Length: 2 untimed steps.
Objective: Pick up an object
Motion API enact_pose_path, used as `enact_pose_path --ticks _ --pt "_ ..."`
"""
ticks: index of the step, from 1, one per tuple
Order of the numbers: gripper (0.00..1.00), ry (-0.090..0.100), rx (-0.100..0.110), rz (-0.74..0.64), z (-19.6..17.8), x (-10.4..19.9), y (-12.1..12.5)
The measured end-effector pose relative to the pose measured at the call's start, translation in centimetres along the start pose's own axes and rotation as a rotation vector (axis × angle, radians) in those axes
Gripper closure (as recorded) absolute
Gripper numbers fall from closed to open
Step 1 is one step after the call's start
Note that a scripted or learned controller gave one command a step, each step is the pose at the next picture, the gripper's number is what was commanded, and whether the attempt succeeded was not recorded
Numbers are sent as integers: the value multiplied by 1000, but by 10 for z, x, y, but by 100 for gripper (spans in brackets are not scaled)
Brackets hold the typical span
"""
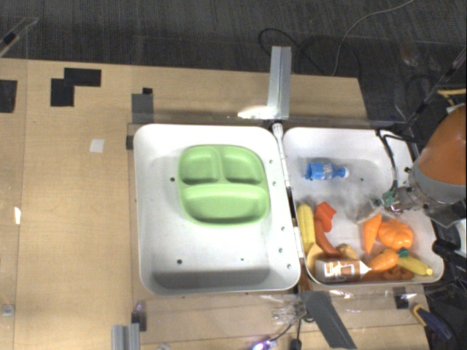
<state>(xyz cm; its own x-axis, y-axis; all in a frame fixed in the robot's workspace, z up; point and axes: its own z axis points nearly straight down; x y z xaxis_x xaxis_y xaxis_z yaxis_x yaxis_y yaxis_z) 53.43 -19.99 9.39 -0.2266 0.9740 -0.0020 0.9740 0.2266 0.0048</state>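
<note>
Camera view shows my pincer (394, 197) over the right bin (365, 143), its state unclear, just above the orange toy pumpkin (396, 234): probably light, hard, slippery; grip its sides.

Robotics lab, by every sign: bare wooden tabletop (66, 217) with black marker squares (75, 84) left of two white bins (157, 195), metal post (280, 82) bolted behind them, loose cables (379, 9) across dark carpet (146, 13) beyond.
</note>
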Motion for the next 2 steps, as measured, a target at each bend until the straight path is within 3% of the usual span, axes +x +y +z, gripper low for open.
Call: enact_pose_path --ticks 1,2 --pt "100 -1 -4 -1 -10 0 2" --pt "100 0 -1 -116 -105 29 89"
